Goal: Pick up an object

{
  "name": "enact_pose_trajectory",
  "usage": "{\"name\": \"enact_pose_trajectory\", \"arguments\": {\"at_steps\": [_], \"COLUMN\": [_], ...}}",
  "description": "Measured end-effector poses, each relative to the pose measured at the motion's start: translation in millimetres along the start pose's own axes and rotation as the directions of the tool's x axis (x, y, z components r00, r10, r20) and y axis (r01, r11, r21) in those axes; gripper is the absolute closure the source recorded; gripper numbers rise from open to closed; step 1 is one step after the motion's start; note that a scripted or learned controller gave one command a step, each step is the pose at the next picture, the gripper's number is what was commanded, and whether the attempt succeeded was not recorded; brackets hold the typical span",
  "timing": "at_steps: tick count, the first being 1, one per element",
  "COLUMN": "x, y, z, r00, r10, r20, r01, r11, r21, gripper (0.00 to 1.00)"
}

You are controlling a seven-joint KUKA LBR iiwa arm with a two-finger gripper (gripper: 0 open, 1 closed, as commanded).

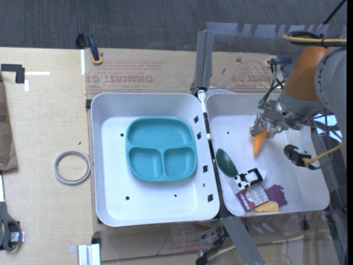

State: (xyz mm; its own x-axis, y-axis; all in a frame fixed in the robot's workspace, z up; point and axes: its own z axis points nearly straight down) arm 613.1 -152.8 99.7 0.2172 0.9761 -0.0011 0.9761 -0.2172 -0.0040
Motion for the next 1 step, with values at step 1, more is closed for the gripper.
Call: {"name": "enact_pose_trajectory", "arguments": {"at_steps": [1], "x": [52.9], "y": [2.5], "z": [-116.2], "r00": [0.999], "r10": [-0.038], "r20": [0.001], "r01": [0.038], "r11": [0.999], "r21": [-0.004], "gripper": [1.0]}}
